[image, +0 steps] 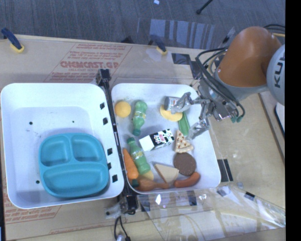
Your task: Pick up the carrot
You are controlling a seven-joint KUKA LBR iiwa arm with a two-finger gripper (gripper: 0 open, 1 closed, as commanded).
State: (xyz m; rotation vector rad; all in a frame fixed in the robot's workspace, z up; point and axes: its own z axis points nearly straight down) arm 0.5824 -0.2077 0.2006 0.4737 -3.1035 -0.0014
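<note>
Carrot (130, 164) at seven o'clock in the right bin (210, 157), gripper (188, 115) spread wide up at two o'clock.

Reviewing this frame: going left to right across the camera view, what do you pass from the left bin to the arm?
Blue divided plate → carrot → black-and-white carton → brown round cookie → gripper → orange band on the arm.

Cut off at 3 o'clock: arm (271, 59) past its orange band. Partly hidden beneath hand (190, 115): yellow piece (170, 116). Too blurred to read: label on small carton (157, 139).
</note>
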